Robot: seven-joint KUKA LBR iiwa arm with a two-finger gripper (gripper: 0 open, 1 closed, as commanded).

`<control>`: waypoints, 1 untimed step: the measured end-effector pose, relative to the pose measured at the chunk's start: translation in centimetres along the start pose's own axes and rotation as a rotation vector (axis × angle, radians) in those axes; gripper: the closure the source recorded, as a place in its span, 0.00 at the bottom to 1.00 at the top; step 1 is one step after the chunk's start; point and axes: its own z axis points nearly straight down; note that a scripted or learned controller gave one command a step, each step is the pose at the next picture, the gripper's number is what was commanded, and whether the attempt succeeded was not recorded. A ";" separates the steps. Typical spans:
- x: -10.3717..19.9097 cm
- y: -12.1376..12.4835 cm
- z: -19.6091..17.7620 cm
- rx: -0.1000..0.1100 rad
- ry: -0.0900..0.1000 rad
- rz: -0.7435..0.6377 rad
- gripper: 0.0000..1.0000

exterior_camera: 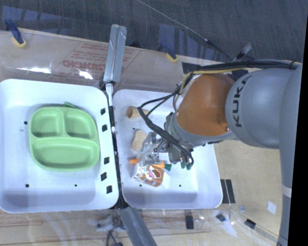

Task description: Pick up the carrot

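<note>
gripper (154, 153) sits low over the carrot (134, 160) in right bin (204, 191).

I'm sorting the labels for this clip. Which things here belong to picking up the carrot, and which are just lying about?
Part of the job:
- carrot, small and orange, in the right bin
- gripper, low over the carrot

Just lying about:
- snack packet, right beside the carrot
- tan piece and brown piece, further back in the same bin
- green divided plate in the left bin
</note>
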 end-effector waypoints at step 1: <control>-5.2 4.9 -6.3 -0.002 0.004 -0.095 1.00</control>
